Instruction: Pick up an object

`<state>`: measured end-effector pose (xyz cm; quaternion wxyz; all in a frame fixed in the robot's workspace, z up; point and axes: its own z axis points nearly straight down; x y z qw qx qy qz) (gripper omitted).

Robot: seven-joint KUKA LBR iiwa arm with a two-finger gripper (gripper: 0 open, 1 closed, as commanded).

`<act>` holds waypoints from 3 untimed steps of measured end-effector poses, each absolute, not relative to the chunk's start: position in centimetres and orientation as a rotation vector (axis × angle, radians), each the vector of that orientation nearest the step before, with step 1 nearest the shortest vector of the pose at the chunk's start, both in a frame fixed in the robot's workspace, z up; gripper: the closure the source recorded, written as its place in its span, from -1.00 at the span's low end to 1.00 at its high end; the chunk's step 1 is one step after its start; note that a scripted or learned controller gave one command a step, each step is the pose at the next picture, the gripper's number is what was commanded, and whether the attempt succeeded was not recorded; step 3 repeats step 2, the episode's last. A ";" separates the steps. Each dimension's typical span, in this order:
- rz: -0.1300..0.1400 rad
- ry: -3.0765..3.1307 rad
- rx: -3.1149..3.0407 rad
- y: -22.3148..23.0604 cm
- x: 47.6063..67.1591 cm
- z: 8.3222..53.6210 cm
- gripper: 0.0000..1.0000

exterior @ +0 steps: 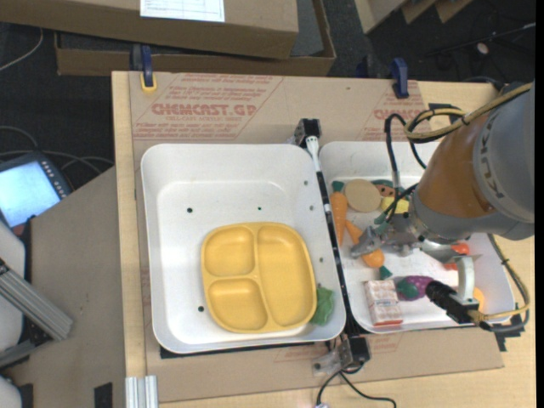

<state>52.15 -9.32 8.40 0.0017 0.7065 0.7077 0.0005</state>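
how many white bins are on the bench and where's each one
2. The left bin holds a yellow divided plate with a green item at its right edge. The right bin holds small toy foods, partly hidden under the arm.

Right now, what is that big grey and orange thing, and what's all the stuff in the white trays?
That big thing is a robot arm. It reaches in from the right side of the picture. The camera sits above the bench and looks down at a slant.

On the bench are two shallow white bins side by side. The left bin holds a yellow plate with three sections and a green leafy toy tucked at the plate's right edge.

The right bin is full of small toys: an orange carrot, a tan disc, a purple eggplant and a little red and white box.

At the arm's end is a gripper, like a hand with two fingers. It is down among the toys beside the carrot. I can't tell if it has grabbed anything.
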 end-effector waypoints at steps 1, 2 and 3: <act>0.002 2.219 2.219 -9.3 52.0 9.5 1.00; 0.014 2.227 2.205 -1.6 55.7 19.0 1.00; 0.014 2.227 2.205 -1.6 55.7 19.0 1.00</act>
